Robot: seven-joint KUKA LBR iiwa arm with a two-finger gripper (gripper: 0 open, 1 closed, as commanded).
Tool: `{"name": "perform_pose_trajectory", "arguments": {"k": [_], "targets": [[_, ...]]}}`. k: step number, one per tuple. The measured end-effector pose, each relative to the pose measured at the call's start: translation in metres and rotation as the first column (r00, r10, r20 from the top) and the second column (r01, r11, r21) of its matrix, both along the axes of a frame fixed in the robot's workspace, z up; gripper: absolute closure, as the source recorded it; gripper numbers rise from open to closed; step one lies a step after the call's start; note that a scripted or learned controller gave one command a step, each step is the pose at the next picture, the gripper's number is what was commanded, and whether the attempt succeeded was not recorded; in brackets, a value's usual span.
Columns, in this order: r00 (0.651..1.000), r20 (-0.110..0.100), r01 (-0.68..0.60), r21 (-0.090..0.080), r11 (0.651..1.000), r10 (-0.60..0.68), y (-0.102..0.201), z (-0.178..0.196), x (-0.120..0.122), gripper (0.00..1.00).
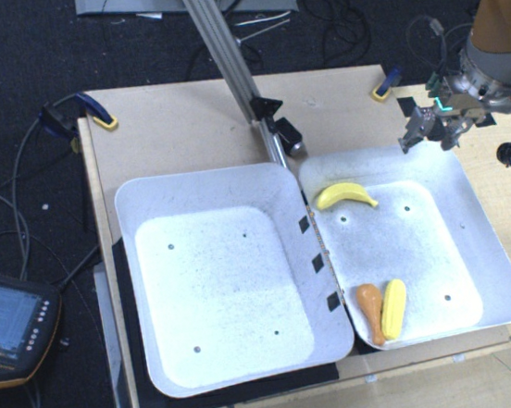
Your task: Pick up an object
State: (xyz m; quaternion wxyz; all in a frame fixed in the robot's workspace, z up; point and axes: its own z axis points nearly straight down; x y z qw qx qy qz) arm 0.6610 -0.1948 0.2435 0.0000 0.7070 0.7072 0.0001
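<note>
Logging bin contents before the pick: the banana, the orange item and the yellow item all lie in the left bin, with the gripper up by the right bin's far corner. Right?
Not quite. The camera view shows the banana, orange item and yellow item in the right bin, not the left. The gripper is by its far corner.

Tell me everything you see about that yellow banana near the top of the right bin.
The curved yellow banana looks smooth and plasticky, like a toy. It lies flat on the floor of the right white bin, at its far end near the divide between bins, arching upward with its ends pointing down toward the camera. Nothing touches it except the bin.
</note>
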Motion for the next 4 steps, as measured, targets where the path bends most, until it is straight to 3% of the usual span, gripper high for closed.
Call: {"name": "perform_pose_trajectory", "arguments": {"k": [1,3,4], "targets": [[1.0,0.0,0.0,0.0,1.0,0.0,0.0,0.0,0.0,0.0],[1.0,-0.005,0.0,0.001,1.0,0.0,0.009,-0.117,0.008,0.0],[1.0,-0.003,0.0,0.0,1.0,0.0,0.01,-0.15,0.007,0.0]]}}
